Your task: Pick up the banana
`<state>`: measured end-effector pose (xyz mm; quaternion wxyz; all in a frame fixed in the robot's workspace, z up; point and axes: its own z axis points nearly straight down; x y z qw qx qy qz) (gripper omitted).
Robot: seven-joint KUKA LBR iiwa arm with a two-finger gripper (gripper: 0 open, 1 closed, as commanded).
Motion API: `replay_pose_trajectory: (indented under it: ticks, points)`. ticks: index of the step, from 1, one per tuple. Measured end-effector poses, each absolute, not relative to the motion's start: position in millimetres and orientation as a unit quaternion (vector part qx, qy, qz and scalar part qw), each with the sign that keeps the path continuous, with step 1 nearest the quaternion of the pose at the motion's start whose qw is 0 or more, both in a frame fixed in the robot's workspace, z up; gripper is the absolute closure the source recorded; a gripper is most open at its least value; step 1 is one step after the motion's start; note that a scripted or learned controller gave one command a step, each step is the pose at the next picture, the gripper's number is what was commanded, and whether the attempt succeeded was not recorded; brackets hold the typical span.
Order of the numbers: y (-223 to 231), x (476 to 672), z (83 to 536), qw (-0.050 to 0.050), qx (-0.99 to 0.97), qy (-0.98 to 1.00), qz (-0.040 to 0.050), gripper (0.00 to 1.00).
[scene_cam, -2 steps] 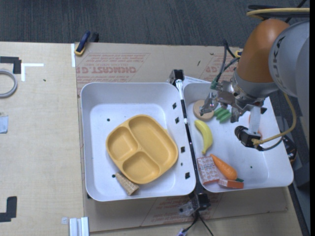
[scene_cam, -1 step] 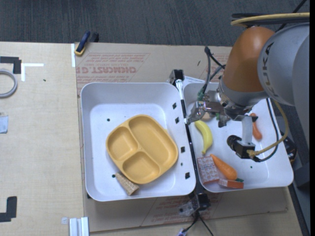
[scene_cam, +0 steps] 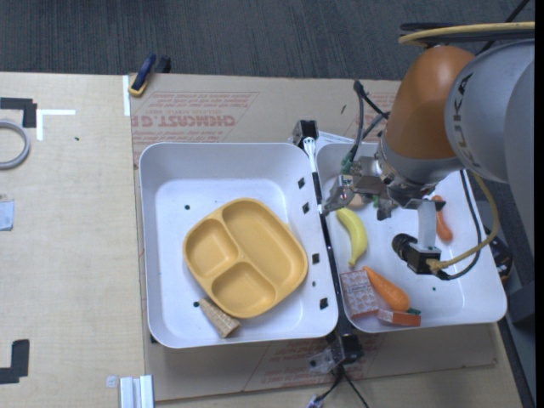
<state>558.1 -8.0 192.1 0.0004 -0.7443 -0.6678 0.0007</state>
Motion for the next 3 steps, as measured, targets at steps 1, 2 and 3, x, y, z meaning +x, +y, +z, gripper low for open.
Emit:
replay_pose_trajectory:
  ticks: [1, 2, 3]
  points:
    - [-8.0, 558.1, 192.1, 0.0, -0.744, -0.668, 0.0007, 0.0]
    - [-8.0, 558.1, 192.1, 0.0, -0.744, -0.668, 0.0007, 0.0]
    - [-8.0, 558.1, 192.1, 0.0, -0.744, -0.668, 0.0007, 0.0]
